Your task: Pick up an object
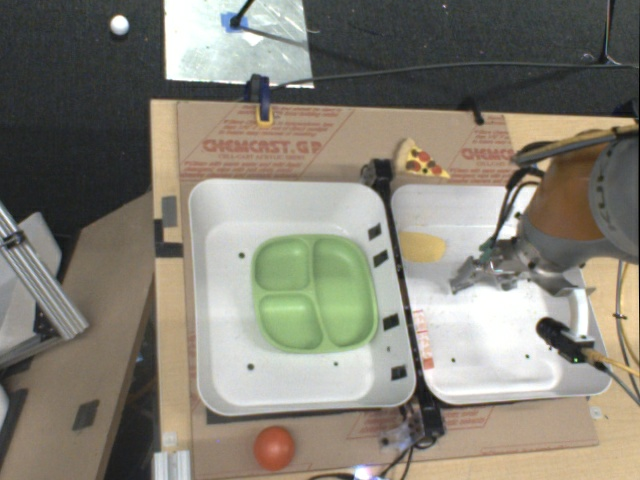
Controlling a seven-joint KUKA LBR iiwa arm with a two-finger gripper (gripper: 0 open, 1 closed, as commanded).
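- Overhead, jaws (466, 279) low inside right bin (500, 368); open or shut, cannot tell.
- Yellow flat piece (422, 247) on that bin's floor, near jaws, apart from them.
- Green divided plate (314, 292) in left bin (225, 368).
- Pizza-slice toy (422, 160) and red ball (274, 447) on table (330, 133).

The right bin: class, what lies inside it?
Inside the right bin lies a flat yellow piece near its left wall. The gripper hangs over the middle, and the arm covers the bin's right side.

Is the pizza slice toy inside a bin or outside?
Outside. The pizza slice lies on the cardboard beyond the right bin's far rim.
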